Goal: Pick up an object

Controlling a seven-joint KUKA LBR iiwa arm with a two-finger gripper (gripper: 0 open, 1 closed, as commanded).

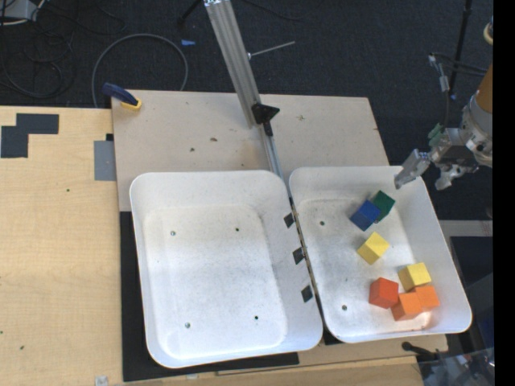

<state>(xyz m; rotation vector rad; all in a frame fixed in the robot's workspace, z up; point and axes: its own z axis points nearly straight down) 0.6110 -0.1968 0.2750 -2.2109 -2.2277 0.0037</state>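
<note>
The right bin [338,191] holds several blocks. A blue cube [364,215] touches a green cube [384,203] near the bin's far side. A yellow cube [372,248] lies mid-bin. At the near right corner sit a red cube [384,293], a second yellow cube [415,276] and an orange cube [417,302], packed together. My gripper [426,173] hovers above the bin's far right corner, up and right of the green cube. Its two fingers [409,169] are spread apart with nothing between them.
The left bin [161,199] lies beside the right one, with black clips [298,255] along the shared wall. A slanted aluminium post [237,55] rises behind the bins. A tan board [48,240] covers the bench to the left.
</note>
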